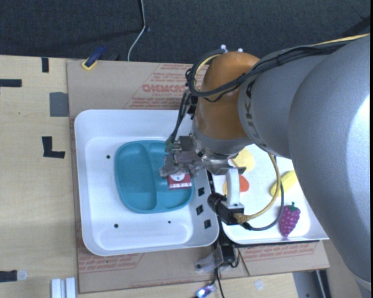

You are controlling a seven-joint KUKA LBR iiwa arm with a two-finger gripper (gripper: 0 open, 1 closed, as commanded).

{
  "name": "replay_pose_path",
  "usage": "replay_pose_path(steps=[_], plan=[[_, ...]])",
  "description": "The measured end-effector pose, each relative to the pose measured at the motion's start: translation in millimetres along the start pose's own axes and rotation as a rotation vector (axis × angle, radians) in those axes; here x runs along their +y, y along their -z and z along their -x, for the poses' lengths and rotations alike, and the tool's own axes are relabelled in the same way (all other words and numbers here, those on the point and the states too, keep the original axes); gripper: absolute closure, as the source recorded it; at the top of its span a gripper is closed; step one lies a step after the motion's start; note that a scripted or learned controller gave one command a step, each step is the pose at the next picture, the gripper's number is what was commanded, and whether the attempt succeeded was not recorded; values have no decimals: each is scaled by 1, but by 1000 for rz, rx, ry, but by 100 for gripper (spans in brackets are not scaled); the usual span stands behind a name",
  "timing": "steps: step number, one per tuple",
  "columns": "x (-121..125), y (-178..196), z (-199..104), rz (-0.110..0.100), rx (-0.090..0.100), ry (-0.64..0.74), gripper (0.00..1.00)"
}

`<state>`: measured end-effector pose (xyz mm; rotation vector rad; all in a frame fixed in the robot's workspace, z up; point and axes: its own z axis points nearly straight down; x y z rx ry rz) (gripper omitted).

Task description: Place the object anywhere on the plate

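Two white bins lie on brown cardboard. Near the frame centre we see a small red and white object over the blue plate's right edge, apparently between the closed gripper fingers. We judge placing is underway; next, opening and lifting. Arm enters from the right, wrist pointing down.

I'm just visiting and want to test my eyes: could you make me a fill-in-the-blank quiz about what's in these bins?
1. The plate in the left bin is coloured ____.
2. The end effector hangs over the plate's ____ edge.
3. The bunch of grapes in the right bin is coloured ____.

Missing words: blue; right; purple.
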<state>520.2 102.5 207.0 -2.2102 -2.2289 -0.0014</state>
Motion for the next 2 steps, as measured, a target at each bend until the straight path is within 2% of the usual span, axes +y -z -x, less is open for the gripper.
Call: replay_pose_path(steps=[1, 2], plan=[[-18, 18, -47, 0, 0, -1, 100], [-17, 17, -44, -1, -3, -5, 0]])
